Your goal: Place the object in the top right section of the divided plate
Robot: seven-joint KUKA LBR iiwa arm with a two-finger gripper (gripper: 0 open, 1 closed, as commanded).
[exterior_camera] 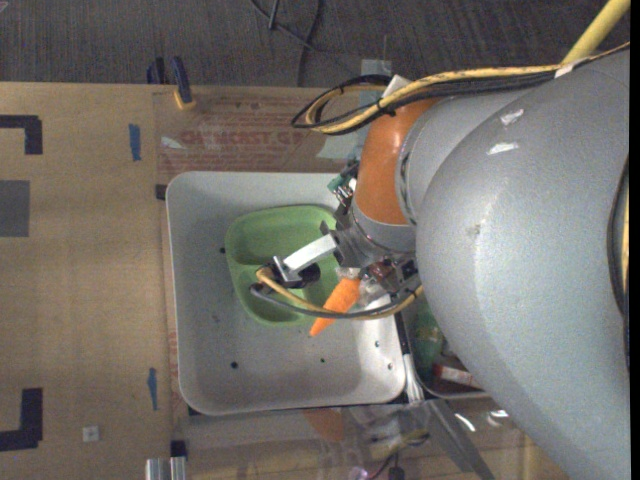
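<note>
Grey arm (520, 268) above white bin (200, 368), green divided plate (250, 238), orange carrot (335, 306) at rim

Carrot and green plate

An orange carrot (334, 305) lies slanted across the lower right rim of my green divided plate (262, 240).

A white bin (200, 298) sits on a plywood tabletop (80, 268), its floor dotted with a few small dark specks. Beside it on the right, a second bin (445, 373) is mostly covered; a little clutter shows inside, too hidden to name. Blue tape strips (134, 142) mark the tabletop to the left of the white bin, and black corner marks (24, 133) lie further left. A blue clamp (178, 76) grips the far edge. Beyond it, dark cables (290, 8) run over grey carpet (120, 13).
</note>
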